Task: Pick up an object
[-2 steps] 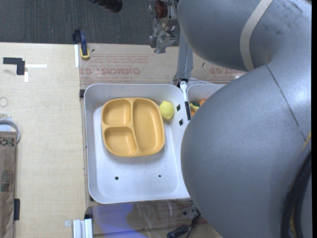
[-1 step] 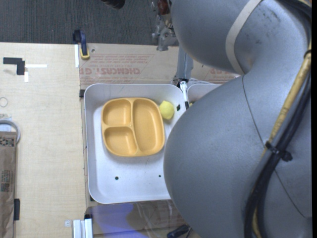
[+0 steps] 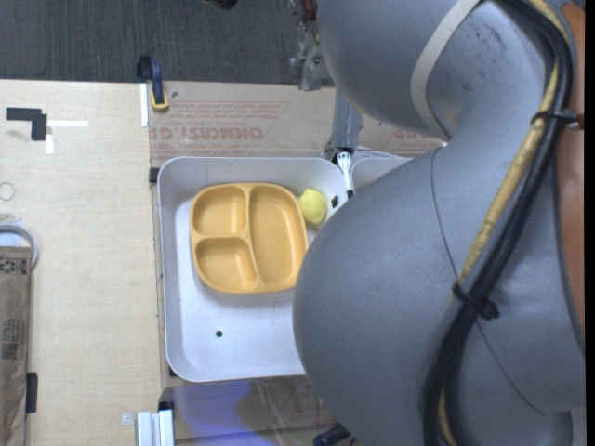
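A yellow three-compartment plastic tray (image 3: 248,237) lies flat in the shallow white bin (image 3: 177,277) at frame centre-left, a small yellow ball (image 3: 313,205) touching its upper-right rim; the grey arm (image 3: 437,277) looms over the frame's right side.

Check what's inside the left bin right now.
The left bin holds a yellow divided plate and a small yellow ball at the plate's right edge. The arm covers the bin's right side.

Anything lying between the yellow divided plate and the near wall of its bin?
No: bare white bin floor there, save one small dark speck, below the yellow divided plate, per camera view.
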Motion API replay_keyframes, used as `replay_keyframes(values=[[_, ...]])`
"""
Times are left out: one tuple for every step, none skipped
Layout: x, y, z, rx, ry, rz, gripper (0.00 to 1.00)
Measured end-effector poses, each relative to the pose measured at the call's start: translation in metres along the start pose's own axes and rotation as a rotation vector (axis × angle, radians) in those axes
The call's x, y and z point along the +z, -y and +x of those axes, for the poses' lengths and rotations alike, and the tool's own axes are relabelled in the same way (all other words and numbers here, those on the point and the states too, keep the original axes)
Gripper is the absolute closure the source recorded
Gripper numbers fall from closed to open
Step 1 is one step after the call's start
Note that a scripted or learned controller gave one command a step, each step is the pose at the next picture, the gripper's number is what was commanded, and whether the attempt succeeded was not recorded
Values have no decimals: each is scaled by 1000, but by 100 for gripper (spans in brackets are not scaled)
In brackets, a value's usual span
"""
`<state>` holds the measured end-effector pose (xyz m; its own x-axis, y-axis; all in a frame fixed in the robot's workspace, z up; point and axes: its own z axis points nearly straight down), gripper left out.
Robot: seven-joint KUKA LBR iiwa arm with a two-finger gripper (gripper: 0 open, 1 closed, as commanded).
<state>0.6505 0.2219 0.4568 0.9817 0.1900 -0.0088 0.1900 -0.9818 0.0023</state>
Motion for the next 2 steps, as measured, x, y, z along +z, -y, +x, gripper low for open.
replay_keyframes(values=[[46, 4, 1, -2, -4, 1, 100], [86, 5, -3, -3, -4, 0, 100]])
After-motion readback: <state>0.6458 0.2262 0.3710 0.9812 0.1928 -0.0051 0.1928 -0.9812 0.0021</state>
